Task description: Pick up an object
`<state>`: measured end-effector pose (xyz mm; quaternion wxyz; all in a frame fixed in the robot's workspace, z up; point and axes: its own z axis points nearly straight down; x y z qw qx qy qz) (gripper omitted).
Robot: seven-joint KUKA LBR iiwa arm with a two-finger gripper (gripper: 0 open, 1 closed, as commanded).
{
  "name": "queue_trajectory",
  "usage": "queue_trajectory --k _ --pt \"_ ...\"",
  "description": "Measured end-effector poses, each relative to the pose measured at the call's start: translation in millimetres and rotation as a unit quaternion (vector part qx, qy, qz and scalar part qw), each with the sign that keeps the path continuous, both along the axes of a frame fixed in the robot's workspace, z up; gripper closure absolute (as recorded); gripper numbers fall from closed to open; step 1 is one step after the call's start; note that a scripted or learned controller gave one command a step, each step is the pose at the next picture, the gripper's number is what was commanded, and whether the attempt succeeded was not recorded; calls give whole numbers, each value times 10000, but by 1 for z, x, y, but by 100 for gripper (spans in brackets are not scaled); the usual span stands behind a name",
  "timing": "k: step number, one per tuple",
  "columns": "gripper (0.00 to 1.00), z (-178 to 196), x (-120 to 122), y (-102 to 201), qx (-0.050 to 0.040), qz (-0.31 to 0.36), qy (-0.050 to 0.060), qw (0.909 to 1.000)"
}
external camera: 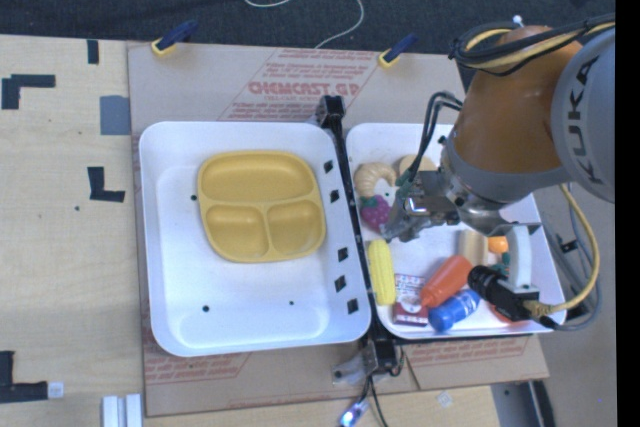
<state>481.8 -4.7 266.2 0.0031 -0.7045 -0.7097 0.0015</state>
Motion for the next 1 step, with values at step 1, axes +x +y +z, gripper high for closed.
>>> queue_trajectory --k 1 --pt "100 -44 0 35 -9 -18 6 10000"
